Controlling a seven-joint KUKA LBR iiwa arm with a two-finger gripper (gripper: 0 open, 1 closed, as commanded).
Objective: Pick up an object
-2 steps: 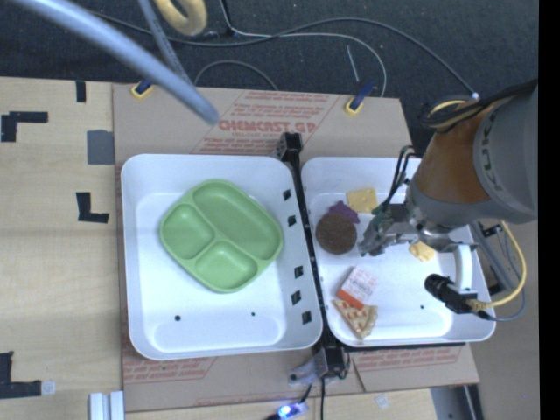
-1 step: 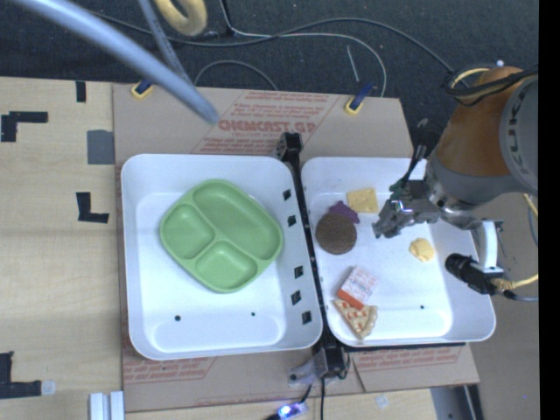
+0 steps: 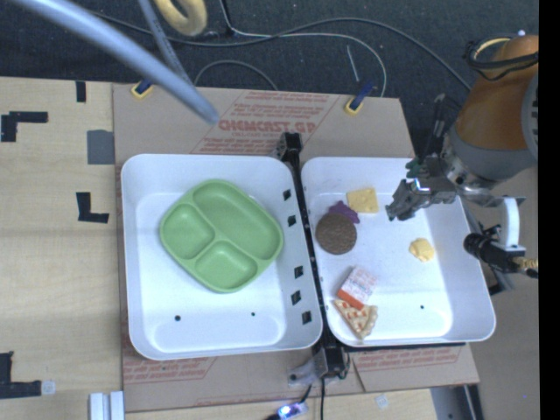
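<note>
The likeliest thing to pick is the small yellow piece (image 3: 422, 249) lying alone on the floor of the right bin (image 3: 455, 318), just below and a little right of the gripper (image 3: 404, 203). It looks like a toy food item, so probably light and stiff, with a lumpy rounded top that may slip from a pinch; a grasp across its narrow middle, low toward the bin floor, seems safest. The gripper hovers over the upper part of that bin with nothing visible between its fingers, but whether they are spread or closed cannot be told from this slant. Near it lies a yellow wedge (image 3: 363, 200), then a brown round disc (image 3: 336, 234) with a purple piece (image 3: 343, 210) touching its upper edge. Toward the front are a red-and-white packet (image 3: 356, 285) and a pizza slice (image 3: 357, 318), touching. The left bin (image 3: 144, 313) holds 1 green tray (image 3: 221, 234) with 3 compartments.
</note>
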